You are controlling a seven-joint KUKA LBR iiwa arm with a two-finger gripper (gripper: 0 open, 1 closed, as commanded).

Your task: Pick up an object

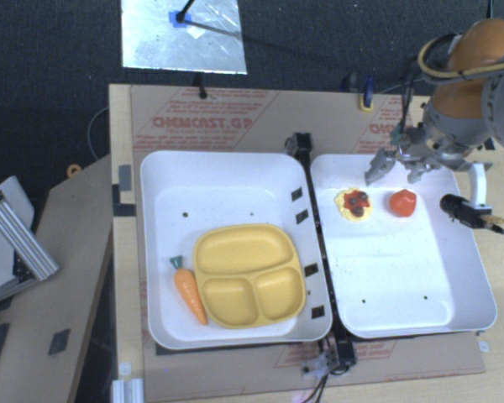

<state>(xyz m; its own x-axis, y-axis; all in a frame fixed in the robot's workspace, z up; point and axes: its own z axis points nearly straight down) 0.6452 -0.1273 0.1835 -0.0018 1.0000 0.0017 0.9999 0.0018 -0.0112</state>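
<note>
yellow tray (249,275) and carrot (189,294) sit in the left bin (227,170); gripper (397,168) hangs open, holding nothing, above the tomato (402,202).

Both white bins (403,300) look like smooth plastic with a soft shine. The yellow divided tray (248,274) is plastic too, slightly glossy. The carrot (189,294) at its 9 o'clock side seems matt. The worktop (227,116) is covered with brown printed paper or cardboard. At 12 o'clock a crinkled metal sheet (183,23) lies on dark rough carpet (42,57).
</note>
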